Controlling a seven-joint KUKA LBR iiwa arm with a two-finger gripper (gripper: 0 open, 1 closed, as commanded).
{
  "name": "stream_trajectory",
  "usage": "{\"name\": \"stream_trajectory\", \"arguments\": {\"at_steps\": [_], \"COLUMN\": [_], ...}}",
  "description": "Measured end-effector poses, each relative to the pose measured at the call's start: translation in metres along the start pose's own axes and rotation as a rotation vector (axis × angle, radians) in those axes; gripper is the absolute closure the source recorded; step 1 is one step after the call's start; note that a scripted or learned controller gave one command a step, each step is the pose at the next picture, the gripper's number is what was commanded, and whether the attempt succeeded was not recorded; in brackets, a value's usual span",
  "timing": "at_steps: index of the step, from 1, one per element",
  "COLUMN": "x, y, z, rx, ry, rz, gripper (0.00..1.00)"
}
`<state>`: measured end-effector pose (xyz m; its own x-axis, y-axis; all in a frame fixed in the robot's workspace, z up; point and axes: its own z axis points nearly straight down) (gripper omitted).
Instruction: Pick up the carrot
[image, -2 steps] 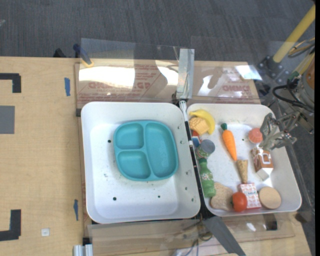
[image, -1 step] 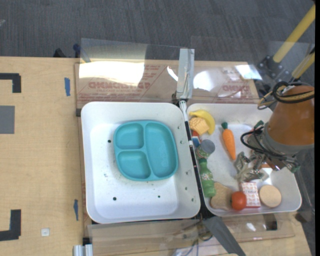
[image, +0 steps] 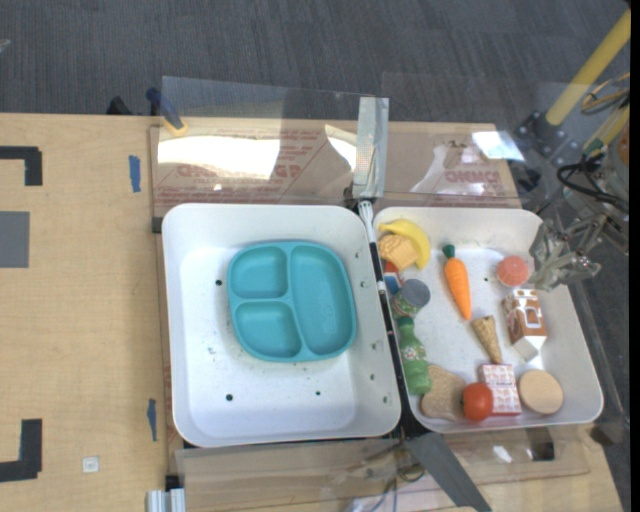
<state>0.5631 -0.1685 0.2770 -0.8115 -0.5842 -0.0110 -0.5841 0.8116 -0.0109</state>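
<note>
The carrot (image: 458, 286) is orange with a green top. It lies in the right bin (image: 585, 355), in its upper middle, with the tip pointing toward the front. My gripper (image: 556, 258) hangs at that bin's right rim, to the right of the carrot and well apart from it. It sits just beside a pinkish-red ball (image: 514, 270). It looks grey and blurred against cables, and nothing visible hangs from it.
The right bin also holds a banana (image: 405, 236), a grey disc (image: 414, 294), a green item (image: 409, 338), a cone (image: 487, 338), a brown box (image: 525, 318), a pink box (image: 498, 386), a tomato (image: 477, 402) and a tan round (image: 540, 392). A teal divided plate (image: 292, 300) lies in the left bin (image: 190, 340).
</note>
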Motion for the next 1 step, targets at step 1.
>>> {"name": "stream_trajectory", "arguments": {"at_steps": [1], "x": [0.0008], "y": [0.0013], "z": [0.0041], "rx": [-0.007], "ry": [0.005], "rz": [0.000], "gripper": [0.00]}}
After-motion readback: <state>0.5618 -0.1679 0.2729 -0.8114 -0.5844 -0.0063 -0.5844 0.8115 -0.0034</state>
